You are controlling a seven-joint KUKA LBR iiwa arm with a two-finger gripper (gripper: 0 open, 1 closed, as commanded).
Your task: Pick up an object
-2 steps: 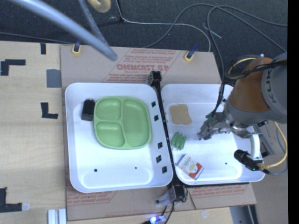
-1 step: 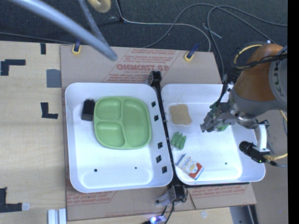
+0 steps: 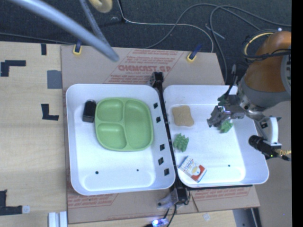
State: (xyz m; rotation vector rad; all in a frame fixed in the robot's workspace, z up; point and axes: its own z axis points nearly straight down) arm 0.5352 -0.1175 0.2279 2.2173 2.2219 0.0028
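Observation:
My gripper (image 3: 219,119) hangs over the right half of the right bin (image 3: 236,174), reaching in from the right. A small green leafy piece (image 3: 227,126) shows right at its lower edge, partly covered by it; whether it is held or just lying under the gripper cannot be told. Further left in the same bin lie a tan square piece (image 3: 182,116), a second green leafy piece (image 3: 181,142), and a small white and red packet (image 3: 192,169) near the front wall.
The left bin (image 3: 113,181) holds a green three-part plate (image 3: 124,124) with a small black block (image 3: 89,111) beside its left rim. A black divider (image 3: 163,126) with clips runs between the bins. Cables lie on the dark floor behind.

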